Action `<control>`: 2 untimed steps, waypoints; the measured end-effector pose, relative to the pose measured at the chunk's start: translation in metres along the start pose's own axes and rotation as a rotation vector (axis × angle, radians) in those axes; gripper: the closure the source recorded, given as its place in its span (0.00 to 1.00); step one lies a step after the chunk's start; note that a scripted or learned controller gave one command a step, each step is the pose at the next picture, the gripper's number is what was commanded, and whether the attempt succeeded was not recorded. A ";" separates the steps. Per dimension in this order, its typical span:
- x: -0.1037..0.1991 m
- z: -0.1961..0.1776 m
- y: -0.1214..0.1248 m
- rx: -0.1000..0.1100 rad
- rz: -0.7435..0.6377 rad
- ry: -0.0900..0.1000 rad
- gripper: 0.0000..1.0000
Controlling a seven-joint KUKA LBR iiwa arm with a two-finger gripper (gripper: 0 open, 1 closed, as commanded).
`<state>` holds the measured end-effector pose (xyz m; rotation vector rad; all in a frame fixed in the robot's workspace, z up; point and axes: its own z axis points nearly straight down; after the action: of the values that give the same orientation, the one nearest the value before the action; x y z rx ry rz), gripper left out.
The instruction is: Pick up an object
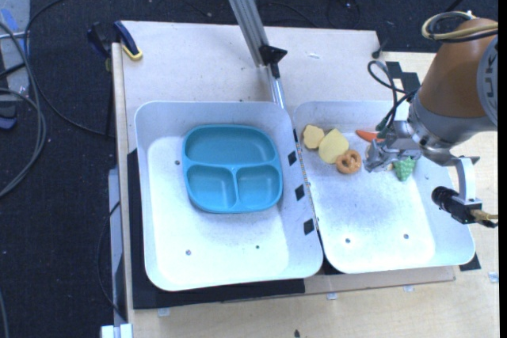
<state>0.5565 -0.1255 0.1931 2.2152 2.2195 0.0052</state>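
Two shallow white bins side by side on the bench: left white bin [158, 249] in the lower centre-left of the frame, right white bin [380, 237] in the lower centre-right, edges touching along the middle. One blue plastic divided plate [233, 168] with three compartments, lying flat in the upper middle of the left bin. Four small items clustered in the upper part of the right bin: one brown ring-shaped pretzel toy [348, 162], two yellow rounded pieces [326, 142] touching each other just left and above it, one small orange carrot-like piece [366, 134] right of the yellow ones, and one green leafy piece [405, 169] at the right, partly hidden. One grey two-finger gripper [383, 155] low over the right bin, between pretzel and green piece, close beside both; fingers spread or pressed together, cannot tell. Nothing visibly pinched. Behind it, one grey arm with orange band [459, 75] entering from the right edge. Farther up, one slanted metal pole [242, 0] running toward the top centre.
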 end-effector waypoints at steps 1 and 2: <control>0.001 -0.063 0.004 0.000 -0.001 0.000 1.00; 0.001 -0.085 0.005 0.003 0.000 0.001 1.00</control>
<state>0.5606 -0.1244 0.2781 2.2162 2.2215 0.0031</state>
